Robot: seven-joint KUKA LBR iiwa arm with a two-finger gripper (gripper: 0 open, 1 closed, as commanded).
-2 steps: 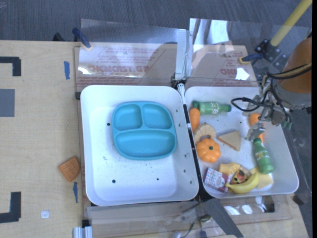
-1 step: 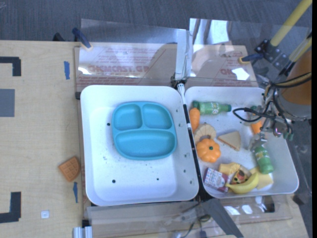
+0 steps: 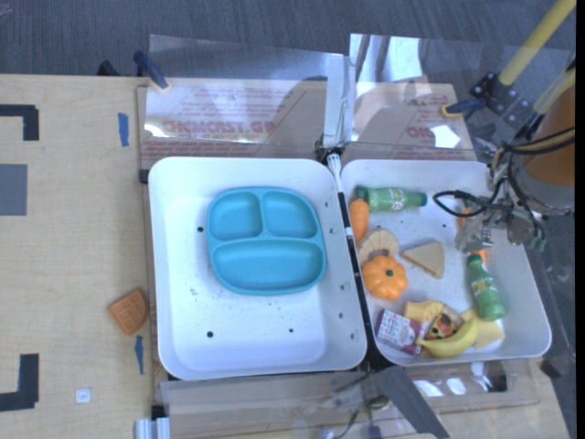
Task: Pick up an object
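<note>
Small packet (image 3: 396, 329) bears unreadable print; green bottle (image 3: 391, 198) label illegible

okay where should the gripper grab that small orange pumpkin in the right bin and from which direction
Grip the small orange plastic pumpkin across its round body, coming straight down from above. It sits upright with its stem up, and neighbours crowd in: a tan cookie above, a triangular sandwich slice to its right.

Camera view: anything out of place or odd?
Yes: a small tan waffle-like piece lies on the bench, outside the left bin, apart from the other toy food in the right bin. The blue divided plate sits flat in the left bin. Nothing looks spilled or broken.
</note>
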